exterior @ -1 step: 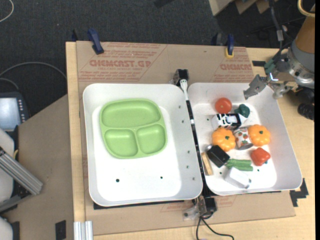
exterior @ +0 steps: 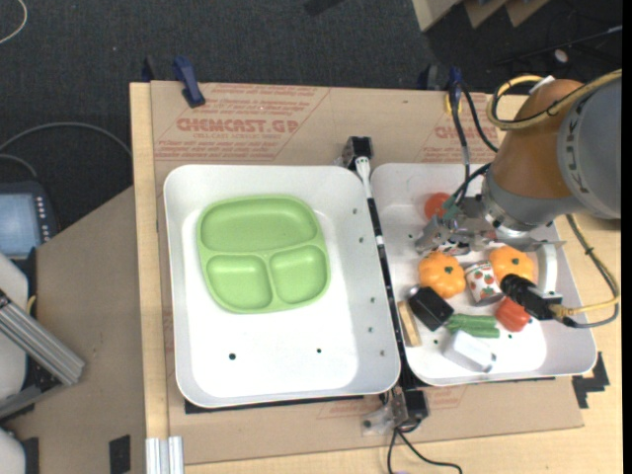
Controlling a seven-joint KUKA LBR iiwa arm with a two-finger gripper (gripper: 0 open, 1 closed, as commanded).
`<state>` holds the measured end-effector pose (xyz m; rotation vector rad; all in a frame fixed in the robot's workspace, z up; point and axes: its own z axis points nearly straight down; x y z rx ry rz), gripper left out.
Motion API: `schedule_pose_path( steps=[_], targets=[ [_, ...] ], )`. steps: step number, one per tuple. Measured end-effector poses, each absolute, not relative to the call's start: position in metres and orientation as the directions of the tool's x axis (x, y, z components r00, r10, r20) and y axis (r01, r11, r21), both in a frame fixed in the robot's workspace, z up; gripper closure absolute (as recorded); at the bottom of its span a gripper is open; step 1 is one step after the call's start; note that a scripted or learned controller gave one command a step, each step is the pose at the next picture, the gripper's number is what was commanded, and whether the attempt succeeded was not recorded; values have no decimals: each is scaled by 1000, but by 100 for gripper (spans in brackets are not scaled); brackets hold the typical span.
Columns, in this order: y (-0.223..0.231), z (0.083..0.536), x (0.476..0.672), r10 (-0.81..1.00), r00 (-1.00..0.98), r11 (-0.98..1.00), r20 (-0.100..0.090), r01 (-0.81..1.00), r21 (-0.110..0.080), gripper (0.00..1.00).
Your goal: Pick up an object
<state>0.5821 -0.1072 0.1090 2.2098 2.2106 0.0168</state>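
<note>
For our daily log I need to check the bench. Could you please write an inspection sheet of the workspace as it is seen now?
Surface: cardboard-covered bench bearing two white bins, left bin and right bin.
Job's things: right bin holds two orange pumpkins, a red ball, a green stick, a black block, a white patterned cube.
Clutter: green divided tray in left bin.
Gripper: gripper low over the right bin, above the pumpkins; grasp unclear.
Cables: yellow and black cables along the arm.
Surroundings: dark carpet, metal rail at left.
</note>
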Motion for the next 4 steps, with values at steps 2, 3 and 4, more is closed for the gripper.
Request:
schedule_pose_path(
  steps=[2,3,4],
  targets=[
    [-115,122,657,1000,-2,2,-9,1000,19,100],
    [-109,119,662,1000,-1,1,-6,1000,25,100],
    [-108,118,663,1000,-1,1,-5,1000,25,100]
  ],
)
